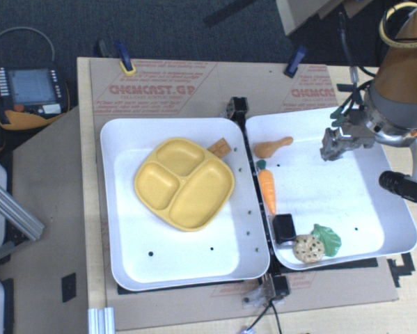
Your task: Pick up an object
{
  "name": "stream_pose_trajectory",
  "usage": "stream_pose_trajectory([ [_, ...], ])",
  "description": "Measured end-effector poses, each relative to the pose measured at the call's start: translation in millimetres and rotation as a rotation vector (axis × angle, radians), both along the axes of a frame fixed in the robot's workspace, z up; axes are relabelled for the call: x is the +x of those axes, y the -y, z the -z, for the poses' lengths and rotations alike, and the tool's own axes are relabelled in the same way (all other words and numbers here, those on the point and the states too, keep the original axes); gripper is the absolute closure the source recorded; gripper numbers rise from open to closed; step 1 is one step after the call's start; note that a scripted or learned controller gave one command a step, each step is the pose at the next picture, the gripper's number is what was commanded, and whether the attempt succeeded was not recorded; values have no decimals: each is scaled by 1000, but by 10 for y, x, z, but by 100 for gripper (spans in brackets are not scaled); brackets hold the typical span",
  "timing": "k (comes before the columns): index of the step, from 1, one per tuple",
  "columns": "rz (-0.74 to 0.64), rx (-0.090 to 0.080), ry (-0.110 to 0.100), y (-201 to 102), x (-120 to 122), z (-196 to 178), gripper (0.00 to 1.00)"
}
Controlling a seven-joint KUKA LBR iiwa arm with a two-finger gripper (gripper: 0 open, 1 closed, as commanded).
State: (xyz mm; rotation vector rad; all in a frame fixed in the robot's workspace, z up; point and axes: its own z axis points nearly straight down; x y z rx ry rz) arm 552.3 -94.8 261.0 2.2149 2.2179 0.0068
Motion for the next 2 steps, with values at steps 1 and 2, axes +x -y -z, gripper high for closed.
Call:
stream_pose_trajectory([
  [1,-3,3,-11,-462,-18,161,100],
  [2,-3,3,-11,-962,-129,126,100],
])
